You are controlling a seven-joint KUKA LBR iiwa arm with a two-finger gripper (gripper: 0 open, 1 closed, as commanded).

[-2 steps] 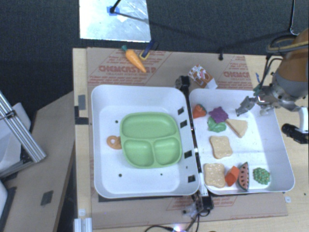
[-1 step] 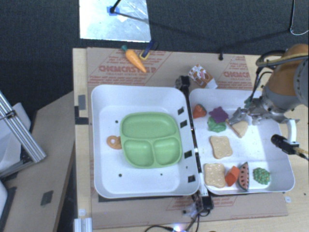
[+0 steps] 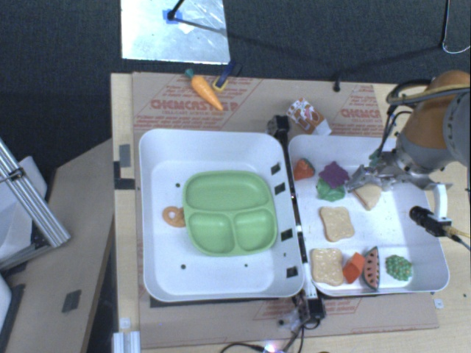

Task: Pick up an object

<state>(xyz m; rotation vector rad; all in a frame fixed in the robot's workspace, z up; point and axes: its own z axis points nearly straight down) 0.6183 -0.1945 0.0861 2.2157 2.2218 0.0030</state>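
My gripper reaches in from the right and hangs low over the upper middle of the right bin. Just under it lies a tan wedge-shaped food piece; whether they touch is unclear. To its left sit a purple piece, a green leafy piece and a red piece. A bread slice lies below them. Along the front edge are another bread slice, an orange-red piece, a watermelon slice and a broccoli.
The left bin holds a green divided plate and a small pretzel. A carrot and a small packet lie on the cardboard behind the bins. The arm's body stands over the right bin's far right corner.
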